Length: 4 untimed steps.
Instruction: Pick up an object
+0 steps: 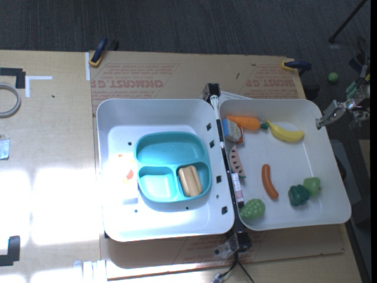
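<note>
The gripper (326,118) showed at the far right of the camera view, just off the upper right corner of the right white plastic bin (330,217). It was small and partly blurred there; whether it was open or closed could not be told, and nothing could be seen in its hold. It hung clear of every object in the bins.

The right bin held the loose toy food. A yellow plastic banana (287,134) lay near its back wall, just beside an orange plastic carrot (244,122). A slim red-orange sausage (269,181) lay near the middle. A dark green pepper (298,195) touched a lighter green piece (313,185) at the right. A pale green bumpy vegetable (253,208) sat in the front left corner. Some flat printed packets (235,158) lay along the left wall.

The left white plastic bin (112,175) held a turquoise divided tray (168,149), with a tan bread-like piece (189,180) in its lower right compartment.

Both bins rested on a sheet of brown printed cardboard (135,81) clipped to the pale wooden surface (47,140). Bright sunlight fell across the left of the surface. Beyond it lay dark grey carpet (177,16), with a small green ball (333,76) on it at the right.
</note>
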{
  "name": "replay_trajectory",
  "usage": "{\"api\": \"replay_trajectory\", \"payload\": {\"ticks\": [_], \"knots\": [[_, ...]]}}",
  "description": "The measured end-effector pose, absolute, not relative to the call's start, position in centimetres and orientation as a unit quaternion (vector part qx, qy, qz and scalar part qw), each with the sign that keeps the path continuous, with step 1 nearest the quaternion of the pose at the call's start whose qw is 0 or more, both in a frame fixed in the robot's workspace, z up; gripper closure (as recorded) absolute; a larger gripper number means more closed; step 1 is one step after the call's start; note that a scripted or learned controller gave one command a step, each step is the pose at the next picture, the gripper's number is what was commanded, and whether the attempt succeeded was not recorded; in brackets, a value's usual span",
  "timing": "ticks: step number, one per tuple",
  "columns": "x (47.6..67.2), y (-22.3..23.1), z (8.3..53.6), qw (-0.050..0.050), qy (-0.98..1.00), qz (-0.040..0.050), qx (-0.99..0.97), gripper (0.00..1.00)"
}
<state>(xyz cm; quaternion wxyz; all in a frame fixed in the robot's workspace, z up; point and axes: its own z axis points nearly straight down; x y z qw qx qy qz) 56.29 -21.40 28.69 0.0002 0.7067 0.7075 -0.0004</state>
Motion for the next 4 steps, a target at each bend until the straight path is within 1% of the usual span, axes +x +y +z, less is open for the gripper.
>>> {"api": "replay_trajectory", "payload": {"ticks": [1,2,3,4], "knots": [[55.4,-16.8,9.2,0.000,0.707,-0.0003,0.707,0.00],[51.8,-12.1,9.2,0.000,0.707,-0.0002,0.707,0.00],[49.7,-9.5,9.2,-0.001,0.706,-0.0003,0.708,0.00],[49.7,-9.5,10.2,0.000,0.705,-0.0001,0.709,1.00]]}}
